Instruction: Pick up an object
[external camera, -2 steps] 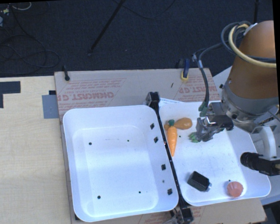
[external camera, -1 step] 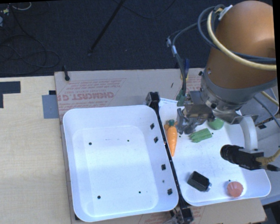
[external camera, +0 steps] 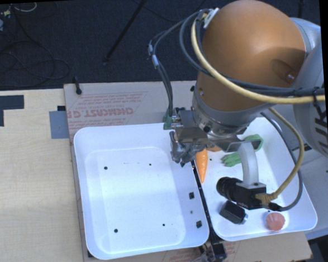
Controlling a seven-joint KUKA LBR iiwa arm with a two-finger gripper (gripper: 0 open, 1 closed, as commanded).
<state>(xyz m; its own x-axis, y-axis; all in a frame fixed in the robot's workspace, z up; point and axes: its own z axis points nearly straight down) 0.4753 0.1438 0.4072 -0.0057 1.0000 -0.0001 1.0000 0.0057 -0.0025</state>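
Two white bins sit side by side on a cardboard sheet [external camera: 112, 106] at the right end of the counter [external camera: 27, 182]. The left bin [external camera: 87, 161] and the right bin [external camera: 304, 216] meet along a dark divider running from the far edge to the near edge.

The arm [external camera: 248, 49] comes in from the right, and its big orange-banded body hides the far part of the right bin. The tool [external camera: 183, 153] hangs low over the divider, at the far left side of the right bin. Its shape is lost against the grey wrist, so I cannot tell whether it is wide or narrow, or whether it grips anything.

A carrot [external camera: 201, 165] is just beside the tool, on the right bin's side of the divider. Its thick end is tucked under the wrist and its tip points toward the near edge. Contact between carrot and tool cannot be made out.

A green piece [external camera: 231, 160] lies near the carrot, further right, partly hidden by the arm. A pink ball [external camera: 275, 220] rests in the near right corner of the right bin, well apart from the carrot.
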